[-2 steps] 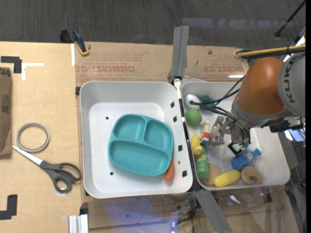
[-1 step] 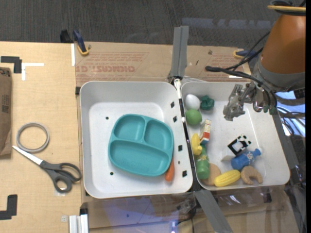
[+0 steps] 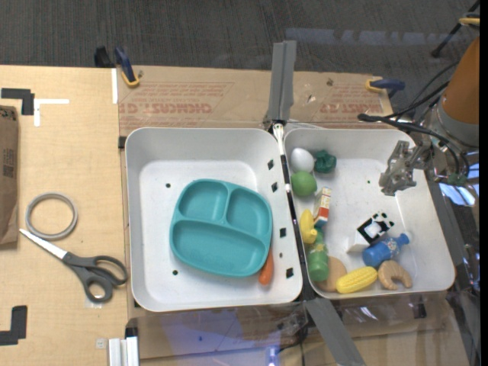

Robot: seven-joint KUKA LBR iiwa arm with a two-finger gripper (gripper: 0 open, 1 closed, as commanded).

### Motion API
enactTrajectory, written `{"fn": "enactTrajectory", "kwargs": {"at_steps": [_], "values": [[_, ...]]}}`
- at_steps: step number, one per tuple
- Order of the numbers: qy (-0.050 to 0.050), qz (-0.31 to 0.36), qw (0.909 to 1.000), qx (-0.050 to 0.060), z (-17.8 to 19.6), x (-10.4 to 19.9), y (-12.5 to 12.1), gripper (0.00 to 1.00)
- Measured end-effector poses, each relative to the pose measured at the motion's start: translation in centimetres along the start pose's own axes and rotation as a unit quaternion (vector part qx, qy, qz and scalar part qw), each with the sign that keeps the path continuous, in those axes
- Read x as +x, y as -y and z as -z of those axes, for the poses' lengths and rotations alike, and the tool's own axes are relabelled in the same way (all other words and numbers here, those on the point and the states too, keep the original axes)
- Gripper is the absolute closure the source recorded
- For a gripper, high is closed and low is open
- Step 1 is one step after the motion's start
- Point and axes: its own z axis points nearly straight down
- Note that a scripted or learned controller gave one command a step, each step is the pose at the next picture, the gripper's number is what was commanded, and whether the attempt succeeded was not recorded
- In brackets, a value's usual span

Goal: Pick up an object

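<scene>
Cardboard bench [image 3: 61,151], scissors [image 3: 84,264], tape roll [image 3: 51,214]

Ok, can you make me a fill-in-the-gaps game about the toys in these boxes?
1. The teal plate lies in the ___ bin.
2. The orange carrot touches the plate's ___ corner.
3. The gripper hangs over the ___ bin.
4. The scissors have ___ handles.

Missing words: left; lower right; right; grey

Wooden bench [image 3: 69,151] — two white bins [image 3: 145,204], scissors [image 3: 80,264], tape roll [image 3: 51,215], brown cardboard sheet [image 3: 198,101]
</scene>
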Motion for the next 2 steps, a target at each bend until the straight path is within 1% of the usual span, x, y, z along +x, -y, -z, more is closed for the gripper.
{"fn": "enactTrajectory", "kwargs": {"at_steps": [1, 2], "values": [[0.010, 0.212, 0.9772, 0.002, -9.6, 1.1, 0.2, 1.00], [0.002, 0.336, 0.9420, 0.000, -2.4, -3.9, 4.6, 1.00]]}}
